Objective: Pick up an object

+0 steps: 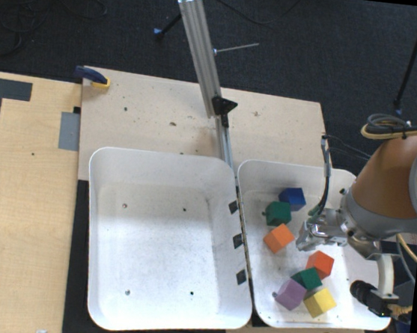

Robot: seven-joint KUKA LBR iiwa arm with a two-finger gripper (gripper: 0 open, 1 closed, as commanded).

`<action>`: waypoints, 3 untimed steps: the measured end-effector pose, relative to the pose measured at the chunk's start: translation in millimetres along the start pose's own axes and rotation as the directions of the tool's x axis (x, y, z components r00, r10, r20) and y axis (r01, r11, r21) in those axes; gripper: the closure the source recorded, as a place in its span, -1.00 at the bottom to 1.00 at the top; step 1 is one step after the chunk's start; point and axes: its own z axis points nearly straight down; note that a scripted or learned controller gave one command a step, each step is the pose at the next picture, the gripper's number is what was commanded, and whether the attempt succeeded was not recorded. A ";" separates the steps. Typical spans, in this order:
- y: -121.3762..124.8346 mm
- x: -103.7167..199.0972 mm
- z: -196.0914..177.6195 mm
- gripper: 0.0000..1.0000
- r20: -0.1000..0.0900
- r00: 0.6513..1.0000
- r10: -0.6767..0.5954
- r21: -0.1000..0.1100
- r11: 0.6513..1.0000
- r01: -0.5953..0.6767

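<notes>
The right bin [343,178] holds several small cubes. At the back are a blue cube [293,197] and a green cube [278,213], with an orange cube [279,238] just in front of them. Nearer the front lie a red cube [320,263], a dark green cube [306,279], a purple cube [290,293] and a yellow cube [319,302]. My gripper [312,235] hangs low inside this bin, between the orange cube on its left and the red cube below it. Nothing can be seen held in it.
The left bin [162,239] sits beside the right one, with black clips [236,241] along the shared wall. A slanted aluminium bar [206,64] rises behind the bins. The arm's orange band [388,176] overhangs the right bin's right side.
</notes>
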 end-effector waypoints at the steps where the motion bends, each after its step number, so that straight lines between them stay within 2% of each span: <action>1: 4.6 -4.7 -43.3 1.00 0.001 1.000 -0.004 -0.001 1.000 0.004; 2: 6.6 -6.1 -85.2 1.00 0.001 1.000 -0.005 -0.001 1.000 0.005; 3: 10.2 42.2 -77.2 1.00 -0.002 1.000 -0.008 0.004 1.000 0.008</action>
